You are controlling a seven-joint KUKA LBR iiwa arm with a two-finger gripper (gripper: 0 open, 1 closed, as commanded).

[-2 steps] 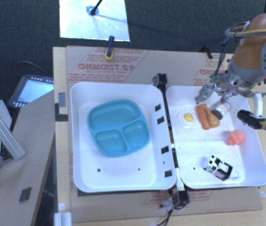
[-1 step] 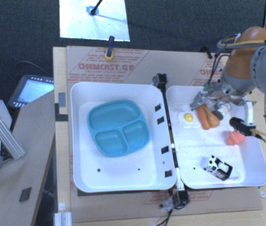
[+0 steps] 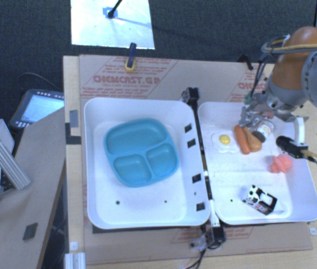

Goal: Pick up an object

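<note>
My gripper [image 3: 250, 118] hangs over the far part of the right bin [image 3: 301, 206], just above the far ends of an orange sausage [image 3: 240, 140] and a brown one [image 3: 254, 142] that lie side by side. A small jar with a white label [image 3: 264, 130] sits right beside the gripper, partly hidden by it. A toy fried egg [image 3: 224, 140] lies to the left of the sausages. A pink piece [image 3: 281, 163] rests to the right. Near the front lies a black-and-white item [image 3: 260, 199].
The left bin [image 3: 99, 206] holds a blue divided tray [image 3: 141, 151]. A black hinge strip [image 3: 198, 150] runs between the two bins. The arm [image 3: 309, 66] comes in from the upper right over the bin's far corner.
</note>
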